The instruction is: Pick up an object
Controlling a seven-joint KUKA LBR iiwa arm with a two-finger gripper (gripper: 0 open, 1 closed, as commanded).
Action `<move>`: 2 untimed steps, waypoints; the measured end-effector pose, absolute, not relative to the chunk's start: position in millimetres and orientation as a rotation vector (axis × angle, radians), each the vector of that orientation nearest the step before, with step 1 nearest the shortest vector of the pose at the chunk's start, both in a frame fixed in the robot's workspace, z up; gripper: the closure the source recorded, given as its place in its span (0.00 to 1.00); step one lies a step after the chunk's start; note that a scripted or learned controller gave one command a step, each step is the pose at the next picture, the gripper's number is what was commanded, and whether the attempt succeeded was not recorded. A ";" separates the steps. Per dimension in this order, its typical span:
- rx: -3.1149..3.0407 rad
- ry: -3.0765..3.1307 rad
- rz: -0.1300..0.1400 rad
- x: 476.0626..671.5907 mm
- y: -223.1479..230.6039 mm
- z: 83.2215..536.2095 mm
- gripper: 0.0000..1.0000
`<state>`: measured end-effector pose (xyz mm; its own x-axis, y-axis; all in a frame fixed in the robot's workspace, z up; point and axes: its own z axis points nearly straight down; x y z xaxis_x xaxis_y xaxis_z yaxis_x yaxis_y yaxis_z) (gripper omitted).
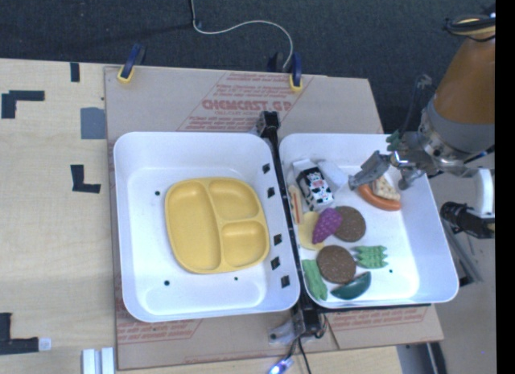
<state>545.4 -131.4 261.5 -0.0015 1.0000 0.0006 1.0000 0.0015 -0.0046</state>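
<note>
Grey metal two-finger gripper (392,170) hangs over the right white plastic bin (430,236), its fingers spread apart and holding nothing, just above an orange hot-dog toy (381,195). Purple toy grapes (326,224) lie near. Left white bin (133,228) holds a yellow divided plate (216,223).

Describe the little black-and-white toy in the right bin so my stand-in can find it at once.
Look in the right bin, near its left wall. The toy lies just above the purple grapes; it alone is black and white.
</note>
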 end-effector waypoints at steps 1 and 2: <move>-2.219 -2.205 0.015 484.2 -167.4 189.6 0.00; -2.219 -2.213 0.002 488.4 -224.6 78.9 0.00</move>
